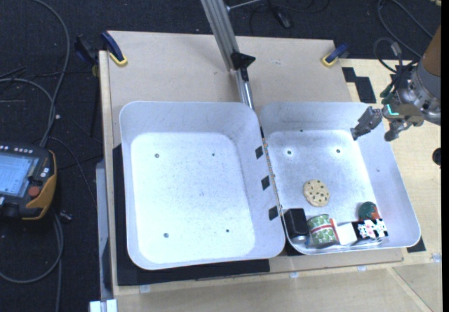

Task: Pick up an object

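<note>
My gripper (380,127) hangs over the upper right rim of the right bin (330,118), its two dark fingers (365,123) spread apart and nothing between them. Well below it, a round chocolate-chip cookie (316,192) lies in the middle of the bin floor. Along the bin's near edge sit a black block (295,221), a green can with a red-and-white label (321,229), a white block (345,233), a dark green ball (367,211) and a black-and-white patterned cube (372,231).
The left bin (189,184) lies beside the right one, with a row of black clips (265,181) on the shared edge. A metal pole (221,19) slants across the back of the bench. A teach pendant (21,181) rests on the floor at left.
</note>
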Controlling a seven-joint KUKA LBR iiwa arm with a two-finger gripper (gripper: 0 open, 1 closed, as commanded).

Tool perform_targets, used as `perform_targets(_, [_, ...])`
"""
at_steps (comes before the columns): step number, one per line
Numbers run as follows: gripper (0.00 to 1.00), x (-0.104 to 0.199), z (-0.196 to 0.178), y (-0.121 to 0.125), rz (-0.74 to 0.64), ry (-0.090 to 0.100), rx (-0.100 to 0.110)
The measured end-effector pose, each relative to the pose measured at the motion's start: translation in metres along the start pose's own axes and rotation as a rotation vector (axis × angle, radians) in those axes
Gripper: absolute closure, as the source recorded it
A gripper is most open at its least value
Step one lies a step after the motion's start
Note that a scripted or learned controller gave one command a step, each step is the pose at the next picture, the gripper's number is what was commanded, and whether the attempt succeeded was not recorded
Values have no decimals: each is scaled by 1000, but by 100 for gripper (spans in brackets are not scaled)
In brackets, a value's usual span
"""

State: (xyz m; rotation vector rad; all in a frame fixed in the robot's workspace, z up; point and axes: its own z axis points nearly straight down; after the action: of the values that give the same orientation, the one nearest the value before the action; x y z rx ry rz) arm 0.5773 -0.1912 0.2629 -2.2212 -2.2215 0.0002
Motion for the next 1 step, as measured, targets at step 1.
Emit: perform_targets(1, [0,0,0,0,0,0,0])
